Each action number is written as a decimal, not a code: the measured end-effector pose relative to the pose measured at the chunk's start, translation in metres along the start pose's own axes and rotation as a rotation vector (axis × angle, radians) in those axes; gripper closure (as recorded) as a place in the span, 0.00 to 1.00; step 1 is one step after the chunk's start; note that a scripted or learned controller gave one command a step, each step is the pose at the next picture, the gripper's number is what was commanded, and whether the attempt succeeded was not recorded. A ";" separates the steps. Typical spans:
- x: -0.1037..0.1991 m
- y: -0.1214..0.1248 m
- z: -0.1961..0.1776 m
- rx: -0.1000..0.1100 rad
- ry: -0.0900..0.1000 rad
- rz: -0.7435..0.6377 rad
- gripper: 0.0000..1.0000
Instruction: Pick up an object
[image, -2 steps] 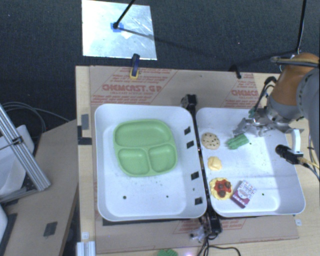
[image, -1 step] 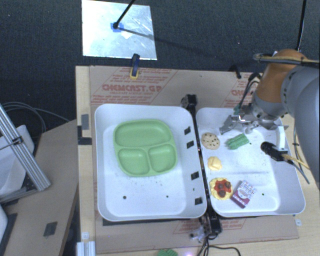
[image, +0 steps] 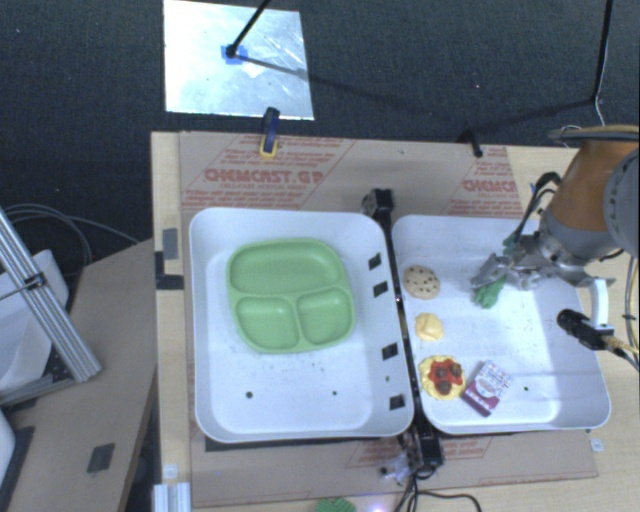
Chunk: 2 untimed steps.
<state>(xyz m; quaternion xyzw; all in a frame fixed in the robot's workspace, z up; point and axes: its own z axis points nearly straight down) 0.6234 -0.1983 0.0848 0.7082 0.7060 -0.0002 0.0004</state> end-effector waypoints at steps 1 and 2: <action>0.002 0.003 -0.012 -0.006 -0.001 -0.005 1.00; 0.071 -0.046 -0.140 -0.011 0.002 -0.012 1.00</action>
